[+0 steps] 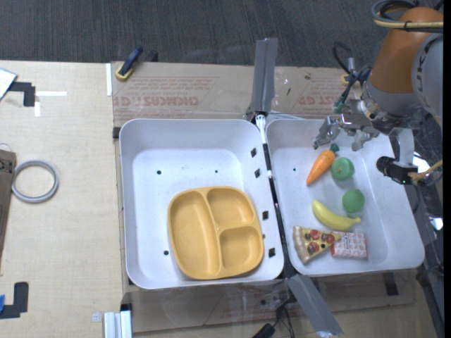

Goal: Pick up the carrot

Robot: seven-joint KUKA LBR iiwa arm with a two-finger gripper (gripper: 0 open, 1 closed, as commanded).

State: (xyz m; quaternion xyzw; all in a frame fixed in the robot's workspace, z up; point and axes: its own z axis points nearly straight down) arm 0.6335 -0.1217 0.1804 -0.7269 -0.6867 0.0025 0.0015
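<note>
An orange carrot [320, 166] with a green top lies slanted in the back part of the right bin [402, 255]. My gripper [341, 138] hangs just behind and to the right of the carrot's green end. Its two fingers are spread apart and open, with nothing between them. One fingertip [323, 135] is close above the carrot's top. The carrot rests on the bin floor.
Two green round fruits [342, 169] [353, 201] lie right of the carrot, with a banana [333, 217], a pizza slice [313, 241] and a pink box [350, 245] nearer the front. A yellow divided plate [215, 231] fills the left bin [141, 153]. A tape roll [32, 180] lies on the bench.
</note>
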